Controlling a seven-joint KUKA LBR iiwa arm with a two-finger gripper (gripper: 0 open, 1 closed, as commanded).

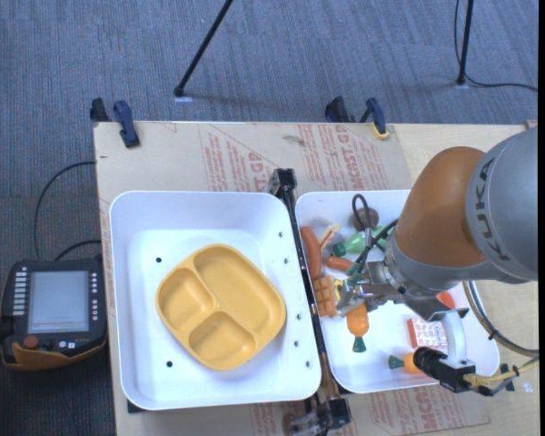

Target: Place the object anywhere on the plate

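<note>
plate (220,305), yellow, three compartments, lies mid left bin (132,243). right bin (341,371) holds toy food: carrot (357,322) near its centre, sausage (311,251) along its left wall. gripper (356,291) low over the carrot; open or closed, cannot tell. bench (209,153) of printed board, clamps (125,121) at its back edge, on blue-grey carpet (54,62); pendant (53,312) off its left edge.
</note>
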